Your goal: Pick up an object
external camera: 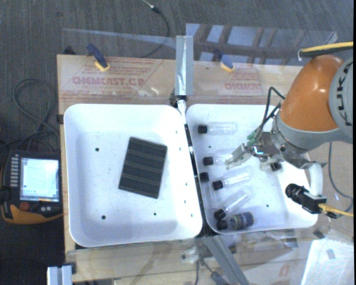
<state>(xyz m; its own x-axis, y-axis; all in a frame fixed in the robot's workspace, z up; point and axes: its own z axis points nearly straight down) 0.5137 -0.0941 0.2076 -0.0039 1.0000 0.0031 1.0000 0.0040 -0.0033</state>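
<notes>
A flat black ribbed pad (143,167) lies tilted in the middle of the left bin (83,123). The right bin (285,218) holds several clear tubes with black caps: one at the top (221,127), one near the divider (218,159), one below it (232,180) and one lower still (235,202). A darker vial (239,220) lies at the front. My gripper (247,151) hangs over the right bin's middle, just right of the tubes, under the orange band (311,100).
A handheld pendant (32,184) with a lit screen lies left of the bench. Clamps and cardboard edge the bins at the back. A black cable fitting (302,198) sits at the right bin's right rim.
</notes>
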